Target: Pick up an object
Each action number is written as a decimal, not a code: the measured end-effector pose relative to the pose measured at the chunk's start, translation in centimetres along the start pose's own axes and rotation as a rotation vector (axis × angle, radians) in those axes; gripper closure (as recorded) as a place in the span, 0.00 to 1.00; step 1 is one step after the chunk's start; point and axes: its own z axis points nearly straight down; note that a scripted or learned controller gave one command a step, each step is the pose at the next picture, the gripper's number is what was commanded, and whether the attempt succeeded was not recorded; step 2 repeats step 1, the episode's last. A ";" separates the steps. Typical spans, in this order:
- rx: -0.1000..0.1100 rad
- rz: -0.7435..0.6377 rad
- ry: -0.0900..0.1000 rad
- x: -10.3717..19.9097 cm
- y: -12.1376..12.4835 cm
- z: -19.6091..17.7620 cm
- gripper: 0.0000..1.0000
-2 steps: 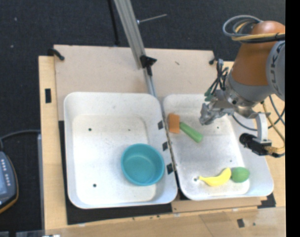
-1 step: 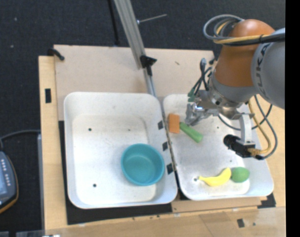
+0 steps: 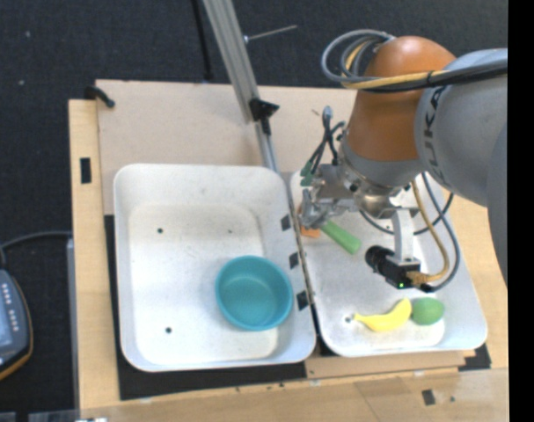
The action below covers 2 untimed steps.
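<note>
My gripper (image 3: 313, 211) hangs low over the left edge of the right bin (image 3: 464, 323), close to the wall between the two bins. Just under its tip a small orange object (image 3: 310, 232) peeks out, and a green stick (image 3: 341, 236) lies right beside it, angled down to the right. Whether either one is touched or held is hidden by the gripper body. A yellow banana (image 3: 382, 318) and a green ball (image 3: 427, 311) lie at the front of the right bin. A blue bowl (image 3: 253, 292) sits in the left bin (image 3: 161, 209), at its front right.
A slanted metal rail (image 3: 234, 51) comes down from the top to the back of the bins. A black unit (image 3: 391, 266) with cables hangs from the arm over the middle of the right bin. A handheld controller (image 3: 1, 323) lies at the far left.
</note>
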 end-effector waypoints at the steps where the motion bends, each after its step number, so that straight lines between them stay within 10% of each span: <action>1: 0.004 0.000 -0.002 5.7 0.2 1.6 1.00; 2: 0.004 0.000 -0.002 5.7 0.2 1.6 1.00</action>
